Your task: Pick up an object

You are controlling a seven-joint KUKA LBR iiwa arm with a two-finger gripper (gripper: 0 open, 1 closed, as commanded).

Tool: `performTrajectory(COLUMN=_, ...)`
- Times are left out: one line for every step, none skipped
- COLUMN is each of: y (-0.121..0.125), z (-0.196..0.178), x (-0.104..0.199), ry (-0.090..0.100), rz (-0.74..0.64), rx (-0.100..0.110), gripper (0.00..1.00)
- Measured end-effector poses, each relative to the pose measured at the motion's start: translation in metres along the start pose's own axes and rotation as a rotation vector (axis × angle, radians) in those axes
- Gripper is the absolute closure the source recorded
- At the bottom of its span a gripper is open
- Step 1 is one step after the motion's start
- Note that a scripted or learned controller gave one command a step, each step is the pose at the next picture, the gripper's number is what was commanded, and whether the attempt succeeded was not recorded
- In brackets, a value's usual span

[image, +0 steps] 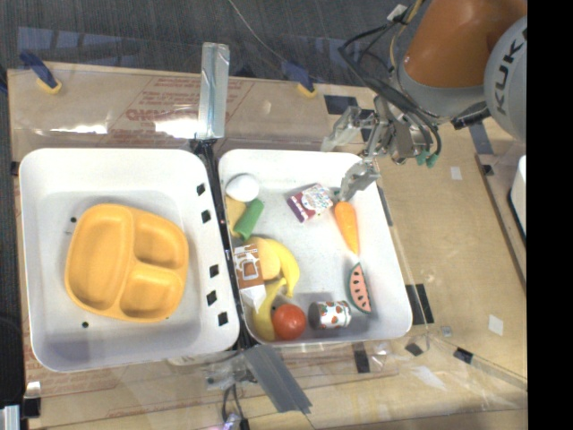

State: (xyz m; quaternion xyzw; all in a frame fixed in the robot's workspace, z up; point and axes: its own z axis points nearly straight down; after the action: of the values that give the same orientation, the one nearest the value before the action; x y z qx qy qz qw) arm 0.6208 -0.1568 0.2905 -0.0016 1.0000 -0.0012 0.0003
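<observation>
- The end effector (358, 164) hangs over the upper right corner of the right bin (390, 267), one finger (356, 179) pointing down just above a carrot (347, 226).
- Beside the carrot lies a small purple packet (310, 201).
- A white ball (242, 186) and a green piece (250, 218) sit near the bin's left wall.
- A banana (276, 280), tomato (288, 322), small can (329, 313) and watermelon slice (358, 288) crowd the lower part.
- The left bin (40, 231) holds a yellow divided tray (125, 260).

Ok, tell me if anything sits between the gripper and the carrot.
Nothing visible does. The gripper hangs at the right bin's top edge, just above the carrot's thick end; the purple packet lies beside it, off to the left.
</observation>
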Motion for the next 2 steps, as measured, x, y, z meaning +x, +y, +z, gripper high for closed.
performTrajectory(y=-0.009, z=0.113, x=-0.016, ry=0.008, rz=-0.151, rx=-0.005, gripper=0.00)
performTrajectory(y=-0.016, z=0.197, x=0.098, ry=-0.004, rz=-0.314, rx=-0.001, gripper=0.00)
